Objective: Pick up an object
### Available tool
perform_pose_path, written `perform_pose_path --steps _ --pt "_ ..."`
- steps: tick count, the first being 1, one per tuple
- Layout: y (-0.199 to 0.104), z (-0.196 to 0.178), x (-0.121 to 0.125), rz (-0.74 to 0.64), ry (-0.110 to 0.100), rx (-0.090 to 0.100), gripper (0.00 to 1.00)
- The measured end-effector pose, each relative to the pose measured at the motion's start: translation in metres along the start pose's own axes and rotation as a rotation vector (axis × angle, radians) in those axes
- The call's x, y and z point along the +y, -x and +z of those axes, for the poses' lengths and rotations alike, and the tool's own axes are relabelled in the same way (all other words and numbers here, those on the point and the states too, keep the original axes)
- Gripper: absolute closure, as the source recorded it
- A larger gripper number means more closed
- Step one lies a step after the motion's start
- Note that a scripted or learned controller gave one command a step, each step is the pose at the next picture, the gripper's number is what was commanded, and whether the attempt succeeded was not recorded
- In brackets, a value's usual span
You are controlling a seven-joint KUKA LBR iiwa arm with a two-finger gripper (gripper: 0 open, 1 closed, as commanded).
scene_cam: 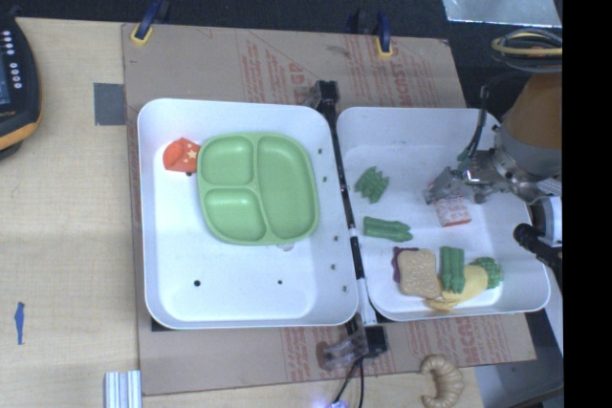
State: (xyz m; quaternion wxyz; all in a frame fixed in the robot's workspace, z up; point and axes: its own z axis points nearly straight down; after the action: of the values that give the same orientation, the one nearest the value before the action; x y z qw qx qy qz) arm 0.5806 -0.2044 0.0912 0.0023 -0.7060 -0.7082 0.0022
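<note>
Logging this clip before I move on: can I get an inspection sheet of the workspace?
Surface: wooden bench under cardboard, two white bins; left bin, right bin.
Job's things: green divided plate, red toy in the left bin; green toy vegetables, bread slice, small packet in the right bin.
Clutter: shrimp-like toy on the cardboard.
Grippers: gripper low over the packet.
Cables: coiled yellow cable.
Surroundings: teach pendant, blue clamps.
</note>
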Motion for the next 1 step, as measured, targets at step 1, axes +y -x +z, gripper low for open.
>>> perform_pose_path --steps 1 --pt "0.0039 -0.0603 -0.0255 0.002 0.006 0.000 0.00"
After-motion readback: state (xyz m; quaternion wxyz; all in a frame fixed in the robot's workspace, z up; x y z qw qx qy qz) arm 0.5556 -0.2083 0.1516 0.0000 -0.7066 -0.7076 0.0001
